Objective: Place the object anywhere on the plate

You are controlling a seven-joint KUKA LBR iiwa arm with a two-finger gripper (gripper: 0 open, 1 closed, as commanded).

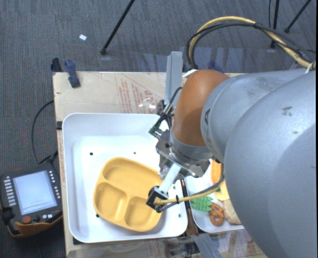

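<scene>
Sitting in left bin (pixel 70 160), plate (pixel 121 198) turns its big compartment toward arm (pixel 266 144). Right of plate, green item (pixel 202 203) and pretzel (pixel 217 215) lie half hidden under arm. Pincer (pixel 184 164) state: can't tell.

Soft, even light from above makes the white bin (pixel 75 144) bright with a faint bluish cast, while the dark carpet (pixel 35 31) around the bench is dim. Shadows are weak, with only a thin soft one along the near edge of the yellow plate (pixel 113 198), and a dull sheen lies on the orange band (pixel 193 109). The grey arm (pixel 271 144), close to the lens, looks soft, and the whole picture is slightly grainy
</scene>
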